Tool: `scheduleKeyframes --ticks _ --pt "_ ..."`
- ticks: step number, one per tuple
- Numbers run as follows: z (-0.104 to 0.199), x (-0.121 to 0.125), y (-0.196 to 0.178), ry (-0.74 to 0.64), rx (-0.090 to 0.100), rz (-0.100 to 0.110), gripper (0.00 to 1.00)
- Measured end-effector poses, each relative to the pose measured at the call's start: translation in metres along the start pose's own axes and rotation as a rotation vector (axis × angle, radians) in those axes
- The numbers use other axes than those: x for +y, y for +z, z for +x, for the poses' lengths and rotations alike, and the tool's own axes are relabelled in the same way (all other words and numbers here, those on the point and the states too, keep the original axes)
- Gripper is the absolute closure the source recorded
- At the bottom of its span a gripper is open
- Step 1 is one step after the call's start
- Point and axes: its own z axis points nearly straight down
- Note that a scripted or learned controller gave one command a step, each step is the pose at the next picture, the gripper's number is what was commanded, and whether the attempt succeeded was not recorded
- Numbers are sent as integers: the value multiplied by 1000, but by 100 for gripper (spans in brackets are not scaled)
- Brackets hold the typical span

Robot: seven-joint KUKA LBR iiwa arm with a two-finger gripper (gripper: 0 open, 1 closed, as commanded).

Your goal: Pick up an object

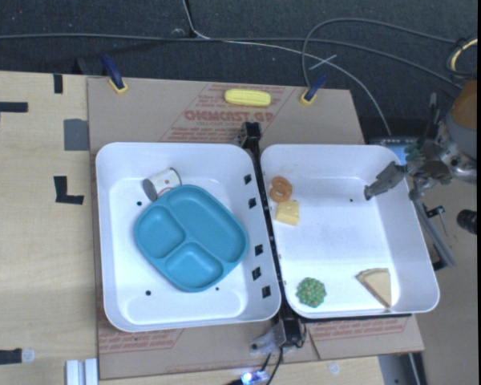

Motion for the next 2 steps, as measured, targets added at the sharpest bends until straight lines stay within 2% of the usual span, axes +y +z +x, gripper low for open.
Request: scheduleKeyframes --ticks 1,2 --pt "1 2 -7 -4 -3 -12 0" --pt "3 2 37 -4 -2 -8 0"
